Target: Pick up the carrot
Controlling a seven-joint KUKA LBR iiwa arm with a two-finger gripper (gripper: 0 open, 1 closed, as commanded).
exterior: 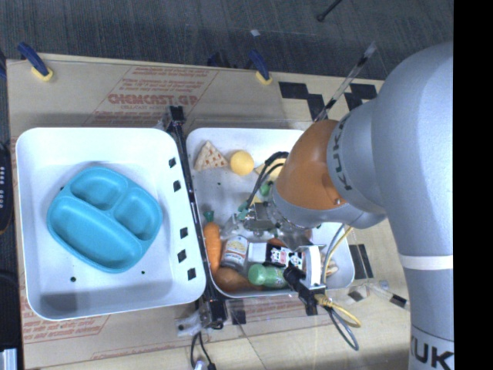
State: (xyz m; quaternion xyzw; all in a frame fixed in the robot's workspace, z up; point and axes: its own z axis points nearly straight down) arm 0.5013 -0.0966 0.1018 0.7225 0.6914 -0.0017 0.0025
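The carrot (212, 242) is orange and lies lengthwise against the left wall of the right bin (202, 199), near its front. My gripper (254, 219) hangs low over the middle of that bin, a short way to the right of the carrot and slightly behind it. The grey arm with its orange band covers the bin's right half. Nothing can be seen held in the gripper.
Next to the carrot stand a small jar (235, 251), a green item (267, 276) and a brown roll (229, 280). A tan wedge (209, 158) and a yellow lemon (242, 163) lie at the back. The left bin (38, 160) holds a blue divided plate (104, 216).
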